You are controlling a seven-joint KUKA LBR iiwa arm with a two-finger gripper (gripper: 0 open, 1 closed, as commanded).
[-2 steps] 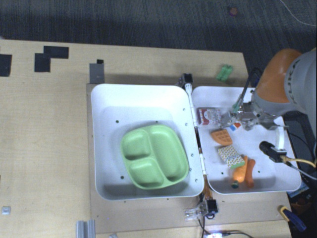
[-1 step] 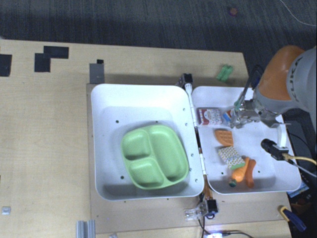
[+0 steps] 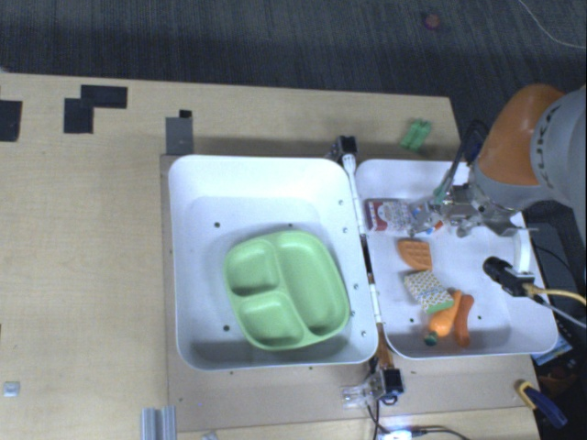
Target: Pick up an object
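One green tray [image 3: 286,289] fills the left bin [image 3: 197,191] (pincer [image 3: 447,211] grip indiscernible), four items right.

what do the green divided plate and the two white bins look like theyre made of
The green divided plate looks like moulded plastic with a smooth, matte to slightly satin finish: uniform pale colour, rounded compartment ridges. The white bins also look like plastic, thin and smooth, with soft rounded corners and faint sheen, though painted metal cannot be excluded.
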